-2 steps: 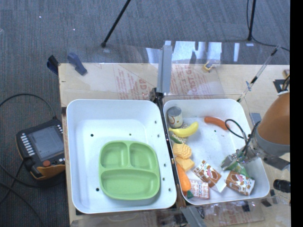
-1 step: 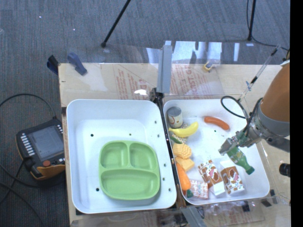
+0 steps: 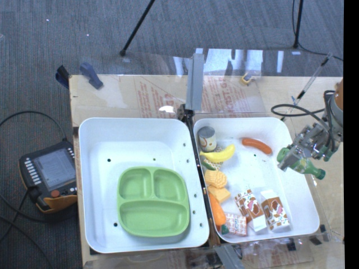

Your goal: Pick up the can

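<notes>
**Arm at the Right Edge, Can Across the Bin**

The grey arm comes in from the right side. It leans down over the right rim of the right bin (image 3: 291, 129). The gripper (image 3: 293, 158) points down and to the left. A green bottle (image 3: 307, 167) lies right at its tip, along the bin's right edge. The bottle seems to sit between the fingers, but the view is too blurry to be sure. I cannot tell if the pincer is wide or narrow.

The can (image 3: 207, 138) stands upright in the far left corner of the right bin, close to the wall between the two bins. It is well apart from the gripper. It has a grey top and a pale label with a picture on it. The words on the label are too small to read.

Just beside the can lies a yellow banana (image 3: 220, 153). A red sausage (image 3: 257, 145) lies near the middle of the bin's far side. Below the banana are some yellow food pieces (image 3: 216, 179) and an orange carrot (image 3: 217, 208). Three small cartons (image 3: 261, 209) lie near the front of the bin. They have red and white pictures, but the writing cannot be read.

The left bin (image 3: 95, 136) holds a green plate (image 3: 152, 200) with three parts.

On the floor at the left sits a grey control pad (image 3: 49, 172) with a screen.
</notes>
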`<state>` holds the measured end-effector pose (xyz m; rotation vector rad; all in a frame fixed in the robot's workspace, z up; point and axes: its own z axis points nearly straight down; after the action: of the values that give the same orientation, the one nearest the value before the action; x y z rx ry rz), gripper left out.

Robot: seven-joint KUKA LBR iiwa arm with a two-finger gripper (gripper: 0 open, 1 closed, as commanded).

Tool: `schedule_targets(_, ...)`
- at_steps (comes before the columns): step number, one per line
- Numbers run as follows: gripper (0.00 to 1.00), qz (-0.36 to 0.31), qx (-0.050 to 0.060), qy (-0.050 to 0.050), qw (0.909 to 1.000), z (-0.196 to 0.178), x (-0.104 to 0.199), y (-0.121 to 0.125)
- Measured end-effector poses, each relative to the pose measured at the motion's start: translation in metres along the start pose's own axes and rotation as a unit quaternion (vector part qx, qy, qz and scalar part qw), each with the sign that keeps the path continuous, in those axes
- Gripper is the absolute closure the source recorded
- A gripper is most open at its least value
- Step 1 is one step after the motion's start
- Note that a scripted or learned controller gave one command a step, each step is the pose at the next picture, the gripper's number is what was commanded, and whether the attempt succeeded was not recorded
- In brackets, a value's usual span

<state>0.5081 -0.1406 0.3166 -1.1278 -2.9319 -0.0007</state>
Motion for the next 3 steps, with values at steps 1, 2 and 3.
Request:
schedule_targets(1, 1.00, -0.107, 0.000, 0.001, 0.9942, 0.124, 0.026, -0.018)
schedule_targets(2, 1.00, 0.067, 0.000, 0.000, 0.9978, 0.008, -0.040, 0.009)
schedule_targets(3, 1.00, -0.191, -0.001, 0.000, 0.9816, 0.030, -0.048, 0.046)
